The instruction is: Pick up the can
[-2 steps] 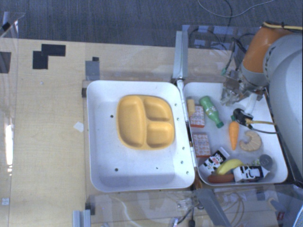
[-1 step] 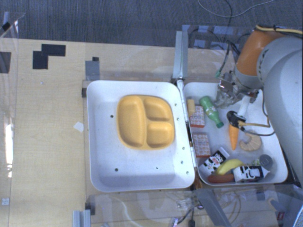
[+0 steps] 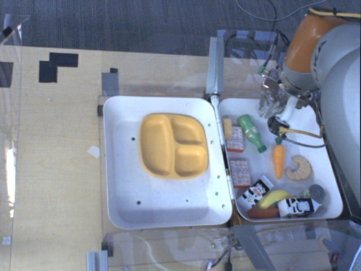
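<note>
can (image 3: 316,193) sits upright at the right bin's (image 3: 324,115) near corner, well toward the camera from the gripper (image 3: 274,109); can't tell the jaws' state.

Grey arm (image 3: 341,66) with an orange band (image 3: 304,44) above the wrist

Smooth, rounded pale-grey casing forms the bulk of the arm; the orange band is glossy and wraps the segment just above the gripper (image 3: 274,107). The gripper is a cluster of bare metal and dark parts, too small to make out finely. A thin yellow cable (image 3: 304,133) runs beside it, and dark thin wires (image 3: 269,16) loop above the band.
</note>
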`<act>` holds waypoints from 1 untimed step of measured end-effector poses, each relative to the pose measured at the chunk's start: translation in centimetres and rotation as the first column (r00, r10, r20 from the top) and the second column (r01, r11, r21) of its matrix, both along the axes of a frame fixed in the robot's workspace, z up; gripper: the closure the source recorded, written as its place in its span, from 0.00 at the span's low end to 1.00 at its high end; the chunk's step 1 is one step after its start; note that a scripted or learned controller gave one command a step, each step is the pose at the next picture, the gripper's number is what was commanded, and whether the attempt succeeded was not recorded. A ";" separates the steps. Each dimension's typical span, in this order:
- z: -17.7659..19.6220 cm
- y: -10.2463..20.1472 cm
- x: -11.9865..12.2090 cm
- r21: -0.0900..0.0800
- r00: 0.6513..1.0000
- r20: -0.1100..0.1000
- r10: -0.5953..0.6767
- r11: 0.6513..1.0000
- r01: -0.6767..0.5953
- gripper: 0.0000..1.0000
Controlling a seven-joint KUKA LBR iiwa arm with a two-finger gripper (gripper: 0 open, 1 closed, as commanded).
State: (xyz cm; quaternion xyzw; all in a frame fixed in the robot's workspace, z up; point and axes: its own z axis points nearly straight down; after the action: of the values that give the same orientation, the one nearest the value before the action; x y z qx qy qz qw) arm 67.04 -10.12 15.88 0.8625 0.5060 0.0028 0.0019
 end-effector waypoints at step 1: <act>22.8 -1.8 -0.1 -0.001 0.997 0.002 -0.083 0.997 0.083 1.00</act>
State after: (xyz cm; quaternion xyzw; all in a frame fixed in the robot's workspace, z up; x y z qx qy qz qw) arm 66.97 -11.89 38.67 0.8827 0.4699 0.0035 0.0030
